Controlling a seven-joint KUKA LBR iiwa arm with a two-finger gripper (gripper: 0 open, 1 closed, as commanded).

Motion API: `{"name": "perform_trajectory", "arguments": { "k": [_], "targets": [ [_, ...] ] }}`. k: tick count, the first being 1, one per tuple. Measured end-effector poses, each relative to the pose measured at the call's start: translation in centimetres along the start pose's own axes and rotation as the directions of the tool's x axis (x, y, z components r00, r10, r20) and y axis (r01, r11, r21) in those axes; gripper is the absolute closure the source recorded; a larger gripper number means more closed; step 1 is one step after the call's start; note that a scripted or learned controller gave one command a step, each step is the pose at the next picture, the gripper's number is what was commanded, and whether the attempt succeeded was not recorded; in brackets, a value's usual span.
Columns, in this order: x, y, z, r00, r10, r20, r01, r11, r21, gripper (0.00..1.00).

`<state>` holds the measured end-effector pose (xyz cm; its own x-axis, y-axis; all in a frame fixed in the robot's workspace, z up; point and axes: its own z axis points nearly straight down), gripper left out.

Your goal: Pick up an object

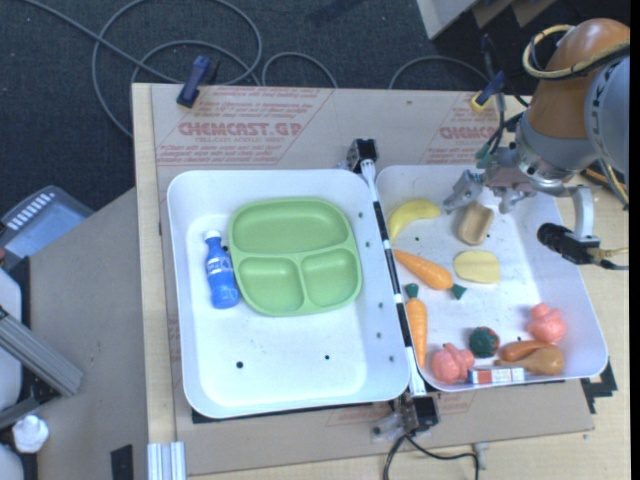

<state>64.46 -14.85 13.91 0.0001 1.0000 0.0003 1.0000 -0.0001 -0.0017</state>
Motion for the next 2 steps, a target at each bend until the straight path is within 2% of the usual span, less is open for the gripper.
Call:
{"name": "perform_trajectory", "arguments": {
  "k": [1,2],
  "targets": [
    [-2.4,2.2,5.5,1.000,0.000,0.002,0.000,1.000,-0.003,0.00],
    [-2.4,2.3,4.4,1.000,-0.002,0.005,0.002,1.000,-0.008,1.00]
  ]
}}
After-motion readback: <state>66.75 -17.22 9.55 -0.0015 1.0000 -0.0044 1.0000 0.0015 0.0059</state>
